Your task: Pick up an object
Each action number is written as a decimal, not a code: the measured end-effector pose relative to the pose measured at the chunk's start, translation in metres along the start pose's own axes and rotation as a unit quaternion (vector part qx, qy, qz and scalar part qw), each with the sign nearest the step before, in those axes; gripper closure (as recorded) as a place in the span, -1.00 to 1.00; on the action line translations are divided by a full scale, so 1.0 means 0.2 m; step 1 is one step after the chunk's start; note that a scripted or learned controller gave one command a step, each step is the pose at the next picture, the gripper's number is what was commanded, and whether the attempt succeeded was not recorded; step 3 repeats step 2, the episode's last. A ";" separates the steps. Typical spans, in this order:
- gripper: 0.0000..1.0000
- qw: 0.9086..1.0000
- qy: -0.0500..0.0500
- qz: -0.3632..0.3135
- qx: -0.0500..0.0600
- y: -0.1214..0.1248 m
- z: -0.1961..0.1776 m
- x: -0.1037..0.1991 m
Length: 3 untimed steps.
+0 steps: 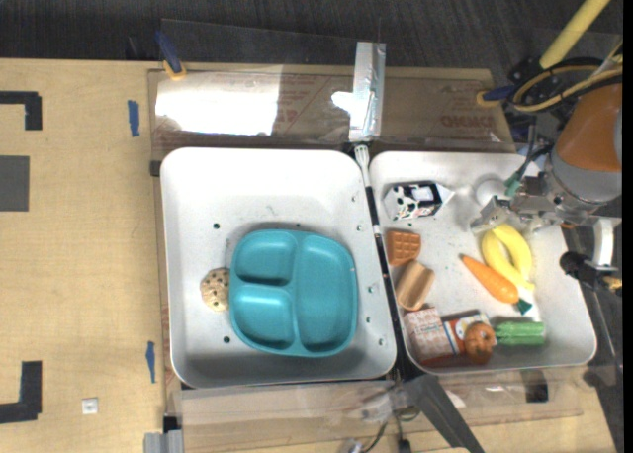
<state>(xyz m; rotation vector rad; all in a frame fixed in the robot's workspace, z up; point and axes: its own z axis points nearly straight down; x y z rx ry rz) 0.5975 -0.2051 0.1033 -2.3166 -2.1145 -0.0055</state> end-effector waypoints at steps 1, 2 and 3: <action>-1.00 0.999 0.004 -0.052 -0.004 -0.07 0.07 -0.02; 1.00 0.999 -0.001 -0.052 -0.006 -0.07 0.02 -0.03; 1.00 0.999 -0.001 -0.052 -0.006 -0.07 0.02 -0.03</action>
